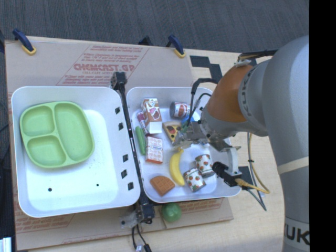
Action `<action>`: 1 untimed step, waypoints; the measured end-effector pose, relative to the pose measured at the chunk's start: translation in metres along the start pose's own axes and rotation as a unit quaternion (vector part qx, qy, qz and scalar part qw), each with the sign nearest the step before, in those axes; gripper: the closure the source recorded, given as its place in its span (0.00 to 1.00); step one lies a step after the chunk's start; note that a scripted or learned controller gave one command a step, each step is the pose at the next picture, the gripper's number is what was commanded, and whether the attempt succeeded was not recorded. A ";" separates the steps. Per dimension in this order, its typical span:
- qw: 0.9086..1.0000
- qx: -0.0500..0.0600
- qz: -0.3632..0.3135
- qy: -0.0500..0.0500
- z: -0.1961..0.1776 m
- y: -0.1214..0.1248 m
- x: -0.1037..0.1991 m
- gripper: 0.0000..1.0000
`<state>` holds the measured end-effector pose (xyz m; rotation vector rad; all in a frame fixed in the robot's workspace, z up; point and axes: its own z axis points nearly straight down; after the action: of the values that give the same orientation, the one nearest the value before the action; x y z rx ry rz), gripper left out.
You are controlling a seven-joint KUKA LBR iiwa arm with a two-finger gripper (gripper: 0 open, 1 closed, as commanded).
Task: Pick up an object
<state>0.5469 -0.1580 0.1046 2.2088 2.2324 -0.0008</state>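
The jaws (pixel 185 135) sit low in the right bin (pixel 226 192); whether they are apart or together I cannot tell. Just beside them lies the pizza slice (pixel 172 130), likely light, stiff plastic, best pinched across its narrow tip. Below is the banana (pixel 177 168), smooth and probably slippery. Farther off, the green divided plate (pixel 55 134) rests in the left bin (pixel 68 203).

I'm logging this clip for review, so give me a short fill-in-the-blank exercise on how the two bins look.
The pale green divided plate lies in the ____ white bin.
The yellow banana lies in the ____ white bin.
The plate has ____ compartments.
The small green ball lies ____ both bins, on the cardboard.

Missing words: left; right; three; outside
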 end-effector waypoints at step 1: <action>1.000 0.000 0.002 0.000 -0.141 -0.043 0.039 1.00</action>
<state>0.5031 -0.1196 0.2457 2.2140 2.2276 0.0007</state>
